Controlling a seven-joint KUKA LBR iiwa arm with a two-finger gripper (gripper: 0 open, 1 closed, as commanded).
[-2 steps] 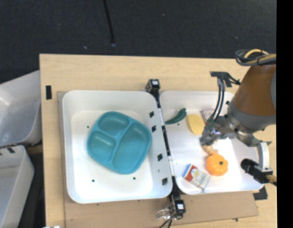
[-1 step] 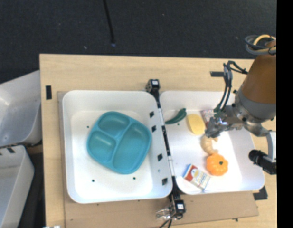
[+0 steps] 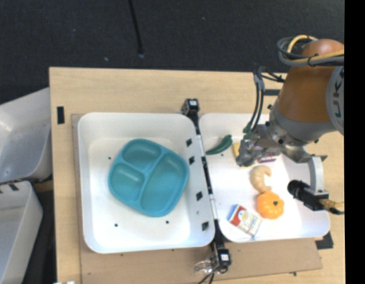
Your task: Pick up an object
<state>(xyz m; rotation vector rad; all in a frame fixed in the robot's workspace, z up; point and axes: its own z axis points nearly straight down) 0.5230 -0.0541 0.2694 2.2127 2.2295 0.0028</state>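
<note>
From my seat, the grey arm with its orange band comes in from three o'clock and bends down over the back of the right-hand shallow white bin. Its bulky wrist hangs above the bin's upper half, with the two-finger gripper pointing down toward the bin floor near the ten o'clock corner. The wrist body and cables cover the gripper's tips from my angle, so I cannot tell how the jaws stand, nor whether anything sits between them.

The left-hand shallow white bin carries a teal plastic sectioned plate with three compartments, lying flat near its centre.

In the right bin, a small yellow item and something purplish show just under the gripper, too hidden to name. A slim green curved object lies at nine o'clock from the gripper, close to the divider between the bins. A pale tan croissant-shaped piece rests at five o'clock from the gripper, apart from it. Just below that sits a small orange toy pumpkin, touching or nearly touching the croissant. A little white, red and blue carton lies tilted at eight o'clock from the pumpkin, near the bin's front edge.
</note>
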